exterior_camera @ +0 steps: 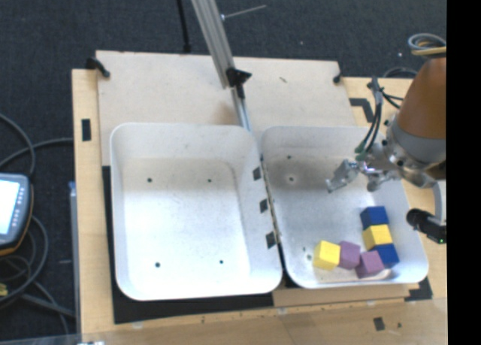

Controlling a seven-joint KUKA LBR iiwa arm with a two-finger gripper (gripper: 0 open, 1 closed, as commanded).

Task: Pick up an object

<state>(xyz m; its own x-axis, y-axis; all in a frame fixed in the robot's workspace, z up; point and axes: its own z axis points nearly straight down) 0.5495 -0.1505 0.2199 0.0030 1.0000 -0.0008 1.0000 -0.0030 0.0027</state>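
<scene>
Blocks sit clustered in the near right corner of the right bin (301, 148), and they are the things to be picked. Going from the left, the left bin (128, 186) lies beside it, the 2 touching along their inner walls. Next comes the cluster: a yellow cube (327, 254), then 2 purple cubes (349, 255) (370, 264) pressed together, then a blue block (373, 216) stacked against a second yellow block (379, 235), with another blue piece (388, 254) below them (its shape is partly hidden). Above the cluster and well apart from it, the gripper (342, 175) hangs over the bin's bare middle, holding nothing. Whether its jaws stand apart or together cannot be told. Rightmost is the arm (422, 122), grey with an orange band.
</scene>
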